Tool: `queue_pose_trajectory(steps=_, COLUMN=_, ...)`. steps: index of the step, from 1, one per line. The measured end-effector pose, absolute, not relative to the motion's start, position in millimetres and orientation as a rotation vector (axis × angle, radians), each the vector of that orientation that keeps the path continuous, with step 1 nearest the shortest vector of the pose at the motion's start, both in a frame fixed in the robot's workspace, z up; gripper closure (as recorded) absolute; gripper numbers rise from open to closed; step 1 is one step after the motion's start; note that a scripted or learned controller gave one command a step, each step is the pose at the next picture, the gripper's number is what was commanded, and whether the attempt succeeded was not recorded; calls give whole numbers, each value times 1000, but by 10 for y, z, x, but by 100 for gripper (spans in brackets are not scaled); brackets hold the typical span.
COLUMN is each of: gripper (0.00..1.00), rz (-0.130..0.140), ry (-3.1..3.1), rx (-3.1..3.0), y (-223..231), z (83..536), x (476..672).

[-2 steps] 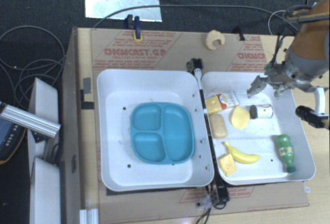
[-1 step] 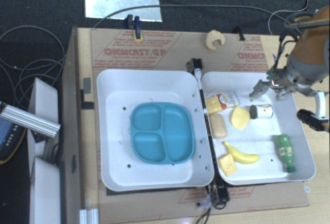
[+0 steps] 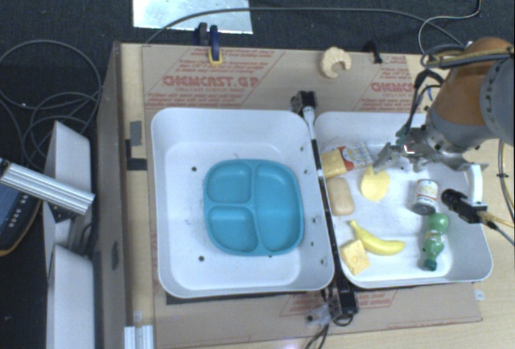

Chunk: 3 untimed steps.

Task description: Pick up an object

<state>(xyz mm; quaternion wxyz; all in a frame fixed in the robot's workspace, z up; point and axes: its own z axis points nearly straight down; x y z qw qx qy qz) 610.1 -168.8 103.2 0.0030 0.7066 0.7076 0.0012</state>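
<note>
My gripper (image 3: pixel 393 153) hangs over the right bin (image 3: pixel 483 259); I cannot tell its state. Below lie one banana (image 3: pixel 380 242), one can (image 3: pixel 426 195), one green bottle (image 3: pixel 434 240). One blue plate (image 3: pixel 253 206) fills the left bin (image 3: pixel 177 146).

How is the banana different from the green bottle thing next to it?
The banana is yellow and the green bottle is green. The banana is curved like a smile, while the green bottle is bumpy and straight. The banana lies mostly sideways across the picture, but the green bottle points up and down it. Both lie flat in the right bin, near its front edge.
</note>
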Motion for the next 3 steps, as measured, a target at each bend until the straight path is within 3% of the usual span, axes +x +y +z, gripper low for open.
queue_pose_trajectory(steps=1, gripper=0, rz=1, ry=2224, rx=2217, y=-1355, z=843, x=5928)
queue_pose_trajectory(steps=2, gripper=0, rz=-12, ry=2233, rx=2220, y=-1248, z=841, x=6658)
queue_pose_trajectory(steps=3, gripper=0, rz=0, ry=2222, rx=2218, y=-1421, z=846, x=6206)
